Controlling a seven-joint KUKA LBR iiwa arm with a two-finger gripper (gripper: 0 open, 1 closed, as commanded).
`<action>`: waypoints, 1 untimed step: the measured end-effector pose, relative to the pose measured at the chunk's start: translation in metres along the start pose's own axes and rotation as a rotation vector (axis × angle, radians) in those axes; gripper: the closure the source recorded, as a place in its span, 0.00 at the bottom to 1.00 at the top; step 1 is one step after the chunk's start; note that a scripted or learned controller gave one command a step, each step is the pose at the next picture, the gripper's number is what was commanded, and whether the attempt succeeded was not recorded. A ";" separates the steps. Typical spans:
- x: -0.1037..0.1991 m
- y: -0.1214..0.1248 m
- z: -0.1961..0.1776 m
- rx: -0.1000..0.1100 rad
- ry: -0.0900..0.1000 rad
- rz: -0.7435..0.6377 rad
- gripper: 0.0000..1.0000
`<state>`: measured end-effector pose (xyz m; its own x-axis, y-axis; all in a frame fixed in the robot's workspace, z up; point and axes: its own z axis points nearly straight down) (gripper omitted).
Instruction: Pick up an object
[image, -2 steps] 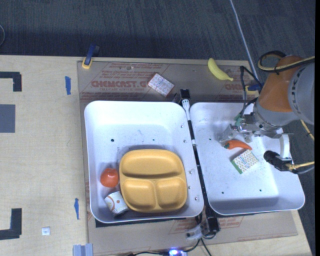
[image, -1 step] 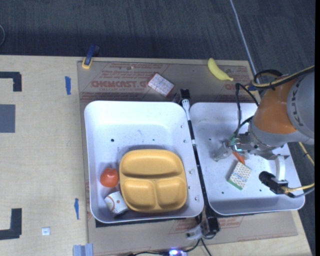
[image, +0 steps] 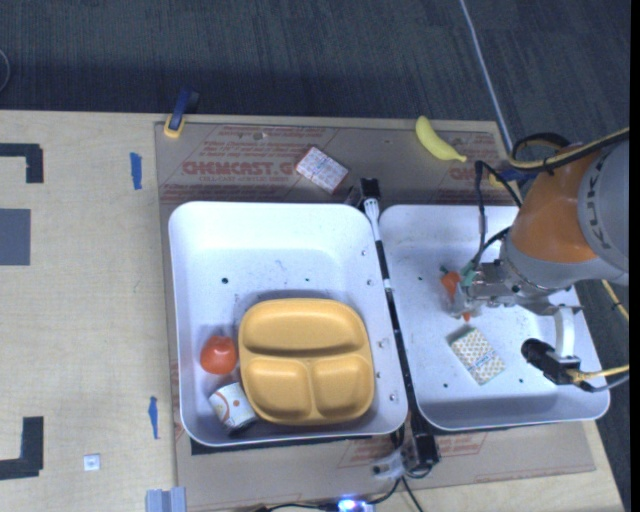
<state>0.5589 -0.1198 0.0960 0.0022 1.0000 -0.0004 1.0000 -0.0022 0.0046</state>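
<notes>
Hovering: gripper (image: 470, 292) right of centre — grip state unreadable.
Risk: perhaps straddling both small orange object (image: 451, 283) and packet (image: 477, 354).

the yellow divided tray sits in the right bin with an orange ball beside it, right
Not quite: the camera view shows the yellow divided tray in the left bin, not the right one. The orange ball does sit beside it.

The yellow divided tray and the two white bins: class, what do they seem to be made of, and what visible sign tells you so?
Yellow divided tray: probably moulded plastic, smooth and slightly glossy, with rounded compartment edges. Left bin and right bin: likely thin formed plastic, white, matte with soft highlights and curved rims.
</notes>
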 end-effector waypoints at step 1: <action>0.073 -0.034 -0.089 0.004 0.001 -0.003 1.00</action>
<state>0.5245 -0.0470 0.1848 -0.0013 1.0000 0.0002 1.0000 0.0013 0.0008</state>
